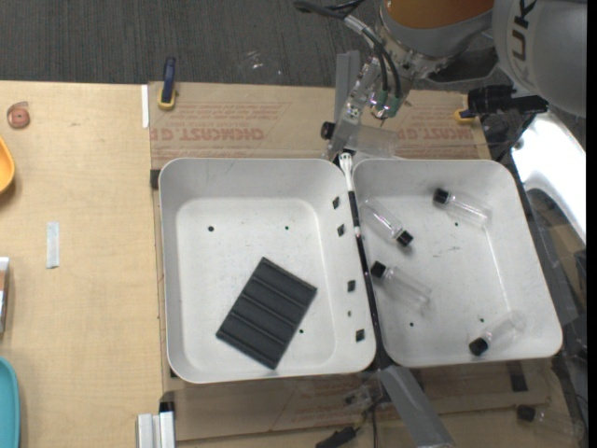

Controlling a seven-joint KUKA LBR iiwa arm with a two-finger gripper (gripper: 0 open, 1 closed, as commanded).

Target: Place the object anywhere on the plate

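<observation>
1. Nearest the camera, we count one dark ribbed plate [268, 312] lying flat on the floor of the left bin [187, 180], its long axis running on a diagonal from the near left corner toward the far right.

2. In the right bin [522, 203] we count four clear vials with black caps. The nearest vial [494, 334] lies by the near right corner, cap toward the near left.

3. A second vial [399, 284] lies toward the bin's left side, cap pointing far left, its body slanting near right.

4. A third vial [389, 227] sits just beyond it, cap at the near right end, on the same diagonal.

5. The fourth vial [458, 204] lies toward the far right, cap at the far left end. All four rest on the bin floor, well apart from the plate in the other bin.

6. Behind both bins we see a brown cardboard sheet [252, 124] with faint red printing, reversed and upside down; we cannot make out the words with certainty.

7. A blue and yellow clamp [168, 84] holds the sheet's far left corner.

8. Farthest, the gripper [347, 152] hangs over the far rims where the two bins meet; we cannot tell its state, and we see nothing held in it.
</observation>
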